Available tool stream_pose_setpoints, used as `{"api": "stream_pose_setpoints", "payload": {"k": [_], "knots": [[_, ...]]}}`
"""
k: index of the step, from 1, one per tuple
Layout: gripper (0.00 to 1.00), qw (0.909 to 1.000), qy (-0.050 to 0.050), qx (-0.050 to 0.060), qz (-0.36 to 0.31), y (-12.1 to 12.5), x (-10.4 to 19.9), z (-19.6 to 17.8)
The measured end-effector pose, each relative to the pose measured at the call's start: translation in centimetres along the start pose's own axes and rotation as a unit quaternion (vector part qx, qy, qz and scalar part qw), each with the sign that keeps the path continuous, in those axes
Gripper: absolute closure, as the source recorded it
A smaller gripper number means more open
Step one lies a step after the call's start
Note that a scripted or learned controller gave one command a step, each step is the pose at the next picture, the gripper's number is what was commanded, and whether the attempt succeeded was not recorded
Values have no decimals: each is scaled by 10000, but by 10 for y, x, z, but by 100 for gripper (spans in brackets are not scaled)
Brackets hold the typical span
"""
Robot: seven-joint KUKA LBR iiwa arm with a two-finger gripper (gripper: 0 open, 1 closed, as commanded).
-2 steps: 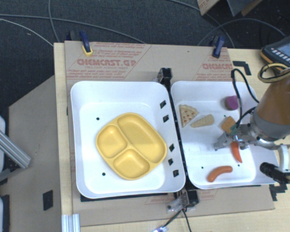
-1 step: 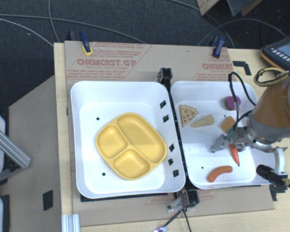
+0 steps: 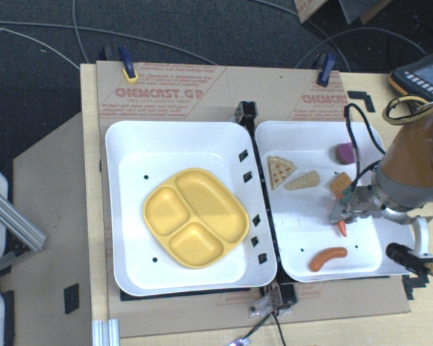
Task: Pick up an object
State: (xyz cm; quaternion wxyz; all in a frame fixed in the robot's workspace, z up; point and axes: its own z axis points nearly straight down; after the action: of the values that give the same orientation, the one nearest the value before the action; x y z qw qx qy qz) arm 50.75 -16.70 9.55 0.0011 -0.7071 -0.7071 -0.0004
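A brown board (image 3: 166, 89) printed with red lettering lies under both bins; a blue clamp (image 3: 128, 63) grips its upper-left edge, another blue clamp (image 3: 325, 68) its upper right; grey cables (image 3: 79, 31) trail across dark floor upper left.

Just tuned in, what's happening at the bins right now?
The arm reaches in from the right, with its gripper low in the right bin, just above a small orange carrot-like piece. Nothing is visibly held between its fingers. Nearby lie a waffle wedge, a pale cracker-like piece, a purple piece and a sausage. The left bin holds a yellow divided plate.
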Motion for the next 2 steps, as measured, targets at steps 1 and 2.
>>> {"api": "stream_pose_setpoints", "payload": {"k": [1, 2], "knots": [[100, 10000, -14, -21, -7, 6, 7, -47], [100, 10000, -16, -32, -12, 9, 17, -106]]}}
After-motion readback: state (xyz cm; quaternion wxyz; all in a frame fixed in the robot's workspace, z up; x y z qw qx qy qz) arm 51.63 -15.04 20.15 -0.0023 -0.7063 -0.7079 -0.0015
